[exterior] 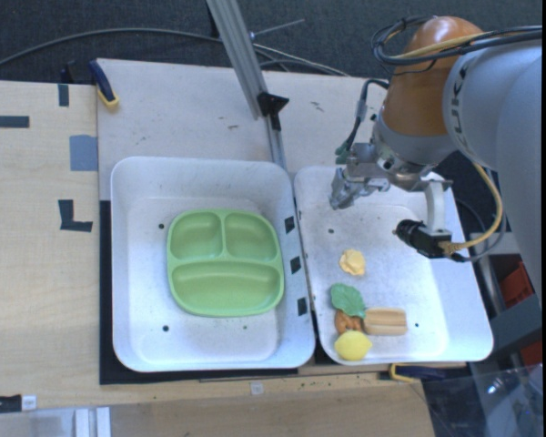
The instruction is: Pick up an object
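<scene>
My gripper hangs over the far left part of the right bin, with nothing visible between its fingers. Below it in the same bin lies a small pale yellow piece. Closer to the front edge sit a green leafy piece, an orange piece, a tan hot-dog-like piece and a yellow lemon-like piece. All of these lie apart from the gripper.
The left bin holds a green divided plate. A grey metal pole slants down to the rim between the bins. The arm's body and cables cover the right bin's far right side.
</scene>
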Action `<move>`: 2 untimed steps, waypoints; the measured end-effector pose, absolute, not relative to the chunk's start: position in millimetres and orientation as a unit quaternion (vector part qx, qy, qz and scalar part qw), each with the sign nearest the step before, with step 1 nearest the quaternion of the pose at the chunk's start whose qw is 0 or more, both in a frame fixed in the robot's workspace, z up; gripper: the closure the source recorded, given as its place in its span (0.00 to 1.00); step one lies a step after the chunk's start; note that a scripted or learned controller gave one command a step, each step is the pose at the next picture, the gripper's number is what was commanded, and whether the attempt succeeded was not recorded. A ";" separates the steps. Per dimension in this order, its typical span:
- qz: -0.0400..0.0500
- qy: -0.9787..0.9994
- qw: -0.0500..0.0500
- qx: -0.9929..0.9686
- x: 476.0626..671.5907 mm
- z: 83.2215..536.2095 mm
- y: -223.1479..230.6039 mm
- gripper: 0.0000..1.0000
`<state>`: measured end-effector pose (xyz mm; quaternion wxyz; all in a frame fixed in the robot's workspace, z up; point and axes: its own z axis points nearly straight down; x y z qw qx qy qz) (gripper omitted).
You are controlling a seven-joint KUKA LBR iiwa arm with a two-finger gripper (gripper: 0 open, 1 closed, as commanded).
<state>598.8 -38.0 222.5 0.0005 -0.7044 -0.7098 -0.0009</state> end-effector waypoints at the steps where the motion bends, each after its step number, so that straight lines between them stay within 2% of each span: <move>1: 0.000 -0.709 0.001 -0.705 614.4 213.1 13.5 1.00; 2: -0.001 -0.710 0.000 -0.705 624.9 227.1 63.1 1.00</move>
